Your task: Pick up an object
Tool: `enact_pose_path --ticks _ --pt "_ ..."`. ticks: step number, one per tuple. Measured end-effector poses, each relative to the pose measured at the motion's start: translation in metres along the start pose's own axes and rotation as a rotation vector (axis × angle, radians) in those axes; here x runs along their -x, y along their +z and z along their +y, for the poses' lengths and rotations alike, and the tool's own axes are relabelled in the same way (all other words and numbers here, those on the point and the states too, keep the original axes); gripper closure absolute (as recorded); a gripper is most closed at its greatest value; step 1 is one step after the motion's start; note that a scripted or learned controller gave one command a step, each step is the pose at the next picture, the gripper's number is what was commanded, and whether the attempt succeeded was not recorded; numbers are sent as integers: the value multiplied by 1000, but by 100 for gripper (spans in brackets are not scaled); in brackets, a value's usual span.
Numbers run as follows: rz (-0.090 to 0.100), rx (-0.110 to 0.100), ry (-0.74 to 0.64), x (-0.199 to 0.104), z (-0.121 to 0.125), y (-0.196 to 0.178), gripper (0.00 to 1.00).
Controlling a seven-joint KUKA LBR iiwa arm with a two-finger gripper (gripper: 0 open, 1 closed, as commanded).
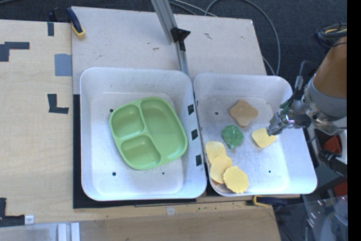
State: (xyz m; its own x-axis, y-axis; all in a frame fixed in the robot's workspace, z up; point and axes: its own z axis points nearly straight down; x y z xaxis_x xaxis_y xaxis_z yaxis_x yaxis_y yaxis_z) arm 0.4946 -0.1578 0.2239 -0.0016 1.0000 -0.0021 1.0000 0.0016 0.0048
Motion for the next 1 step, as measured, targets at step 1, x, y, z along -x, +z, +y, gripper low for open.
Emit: enact_pose_path --ticks 1 --pt "2 -4 0 0 0 -17 100"
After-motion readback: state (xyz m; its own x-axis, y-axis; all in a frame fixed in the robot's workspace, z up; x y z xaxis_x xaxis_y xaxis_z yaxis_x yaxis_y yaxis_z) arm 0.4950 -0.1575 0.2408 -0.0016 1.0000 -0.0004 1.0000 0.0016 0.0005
